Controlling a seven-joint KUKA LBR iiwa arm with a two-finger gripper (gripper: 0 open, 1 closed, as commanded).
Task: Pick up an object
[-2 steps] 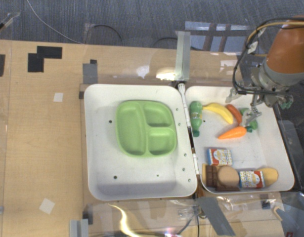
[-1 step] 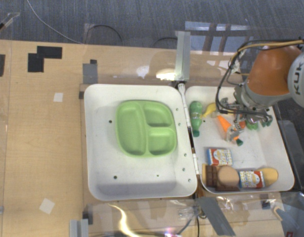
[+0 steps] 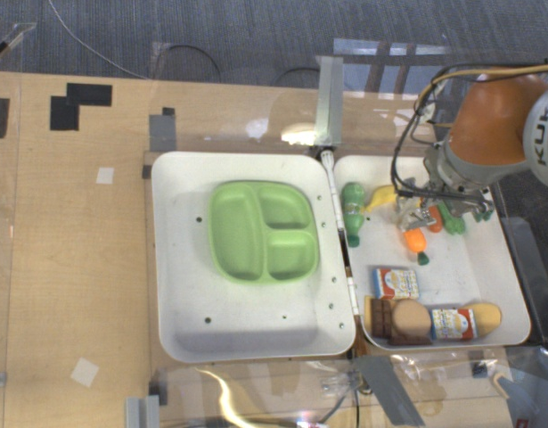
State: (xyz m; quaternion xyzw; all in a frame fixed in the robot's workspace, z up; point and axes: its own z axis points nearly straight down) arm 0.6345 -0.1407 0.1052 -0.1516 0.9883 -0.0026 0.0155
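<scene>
Arm: grey KUKA arm with orange band reaches in from the right, wrist over the far part of the right bin.
Gripper: two-finger gripper hangs low over the small toys at the far end of the right bin; its fingertips are lost in clutter, so spread or pressed together cannot be told.
Left bin: shallow white plastic bin holds a light green three-compartment plastic tray, lying flat near its middle.
Right bin: shallow white plastic bin, touching the left bin along the divider.
Far group: green plastic bottle by the left wall; yellow banana-shaped toy just beside it; orange carrot-shaped toy with green tip directly under the gripper; small green toy piece to its right.
Near group: small red-and-white box; brown chocolate-bar-like block; tan bread-roll shape touching it; labelled yellow-capped bottle lying on its side.
</scene>
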